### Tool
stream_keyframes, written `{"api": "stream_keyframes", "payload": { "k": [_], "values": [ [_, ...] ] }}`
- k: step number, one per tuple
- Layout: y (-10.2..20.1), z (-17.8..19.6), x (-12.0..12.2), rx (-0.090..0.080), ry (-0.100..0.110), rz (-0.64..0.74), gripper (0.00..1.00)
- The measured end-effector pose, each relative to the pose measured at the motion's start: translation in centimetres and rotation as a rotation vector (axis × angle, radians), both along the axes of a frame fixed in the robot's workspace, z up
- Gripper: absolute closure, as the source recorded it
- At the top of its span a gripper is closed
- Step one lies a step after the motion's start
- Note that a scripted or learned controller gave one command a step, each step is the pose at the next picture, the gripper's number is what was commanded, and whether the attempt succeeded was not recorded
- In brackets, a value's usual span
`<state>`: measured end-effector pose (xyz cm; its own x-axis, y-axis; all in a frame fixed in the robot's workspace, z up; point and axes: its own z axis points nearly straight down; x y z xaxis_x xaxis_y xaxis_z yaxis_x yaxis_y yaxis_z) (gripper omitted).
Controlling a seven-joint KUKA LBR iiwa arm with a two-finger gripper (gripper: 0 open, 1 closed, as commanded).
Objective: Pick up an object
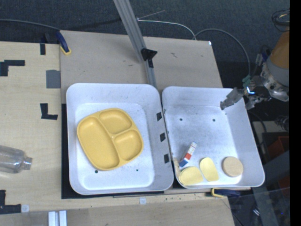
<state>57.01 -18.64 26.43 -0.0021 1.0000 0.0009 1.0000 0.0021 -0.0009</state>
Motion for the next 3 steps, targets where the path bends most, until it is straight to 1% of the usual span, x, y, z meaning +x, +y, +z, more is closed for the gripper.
{"api": "stream_keyframes", "payload": {
  "k": [1,2,3],
  "values": [
    [8.3,-9.7,1.7,0.003,0.008,0.005,0.0],
    [9.5,-17.8,1.8,-0.003,0.0,-0.001,0.0],
    [2.6,-17.6,9.6,-0.001,0.002,-0.003,0.0]
  ]
}}
